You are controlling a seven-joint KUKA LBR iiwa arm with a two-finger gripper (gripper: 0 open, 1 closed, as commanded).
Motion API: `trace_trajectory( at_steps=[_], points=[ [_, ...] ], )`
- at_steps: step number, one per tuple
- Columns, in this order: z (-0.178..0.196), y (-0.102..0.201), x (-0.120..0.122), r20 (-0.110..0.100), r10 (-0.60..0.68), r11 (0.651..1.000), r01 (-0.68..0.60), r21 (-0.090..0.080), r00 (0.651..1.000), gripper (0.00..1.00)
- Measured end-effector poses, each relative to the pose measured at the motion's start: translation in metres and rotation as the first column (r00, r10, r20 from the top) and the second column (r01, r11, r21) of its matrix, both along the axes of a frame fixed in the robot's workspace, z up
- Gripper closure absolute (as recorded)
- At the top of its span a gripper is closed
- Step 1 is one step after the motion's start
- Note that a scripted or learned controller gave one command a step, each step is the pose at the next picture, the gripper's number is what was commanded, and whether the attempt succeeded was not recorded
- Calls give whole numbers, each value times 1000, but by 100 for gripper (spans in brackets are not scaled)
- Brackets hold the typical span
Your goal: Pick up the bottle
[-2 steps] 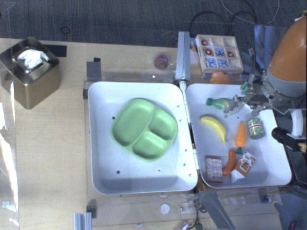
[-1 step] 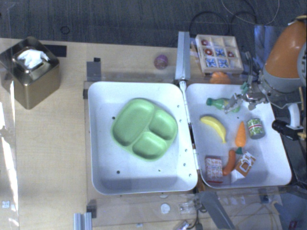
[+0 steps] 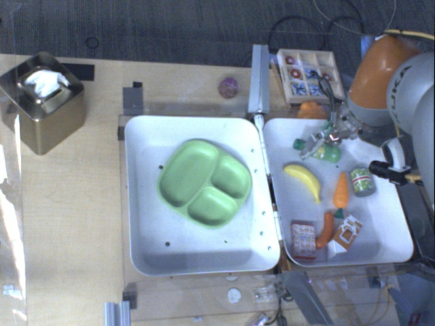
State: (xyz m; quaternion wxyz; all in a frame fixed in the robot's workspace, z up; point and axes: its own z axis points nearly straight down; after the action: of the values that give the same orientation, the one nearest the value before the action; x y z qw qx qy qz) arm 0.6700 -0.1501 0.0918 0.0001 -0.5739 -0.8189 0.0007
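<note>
The bottle [image 3: 325,153] is a small, pale green one with a dark green cap, lying on its side near the back of the right bin [image 3: 394,240]. Its cap points left. My gripper [image 3: 331,136] reaches in from the right and hangs right over the bottle's body, touching it or just above it. The arm's grey wrist and orange band stand behind it at the bin's back right corner. Part of the bottle's body is hidden under the gripper.
In the right bin, a banana [image 3: 304,180], a carrot [image 3: 341,190] and a green can [image 3: 362,181] lie just in front of the bottle. A red packet [image 3: 303,237] and a small carton [image 3: 348,231] sit at the front. The left bin holds a green divided plate [image 3: 206,182].
</note>
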Motion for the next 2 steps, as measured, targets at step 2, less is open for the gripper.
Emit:
trace_trajectory(
  at_steps=[2],
  points=[
    [26, 5, 0, 6, -162, 987, 162, 1, 987, 0]
  ],
)
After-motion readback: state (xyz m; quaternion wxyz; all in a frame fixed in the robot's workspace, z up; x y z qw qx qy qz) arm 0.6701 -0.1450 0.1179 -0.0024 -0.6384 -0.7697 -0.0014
